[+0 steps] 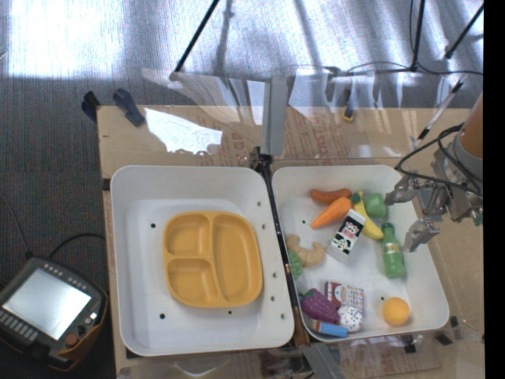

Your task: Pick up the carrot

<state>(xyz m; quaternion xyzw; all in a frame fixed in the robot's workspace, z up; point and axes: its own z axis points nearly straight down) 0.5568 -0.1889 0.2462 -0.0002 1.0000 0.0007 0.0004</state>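
1. Camera view: the carrot (331, 212) lies in the right bin (430, 279), toward its upper left, slanting with its thick end up to the right
2. Just above the carrot lies an orange-red sausage (330, 196); the carrot's upper end is near a green pepper (375, 204) and a yellow banana (368, 223)
3. A small milk carton (346, 236) lies just below and right of the carrot, and a croissant (306, 252) sits lower left of it
4. The hand (417, 212) hangs over the right side of the same bin, well apart from the carrot; its two fingers stand spread apart with nothing between them
5. A green bottle (392, 254) lies just beside the hand's lower finger
6. Along the bin's lower part are purple grapes (318, 305), a red and white box (345, 295), a blue piece (333, 329) and an orange (395, 312)
7. The left bin (138, 204) holds a yellow divided tray (211, 258), lying flat near its middle
8. Both bins rest side by side on the brown surface (316, 129)
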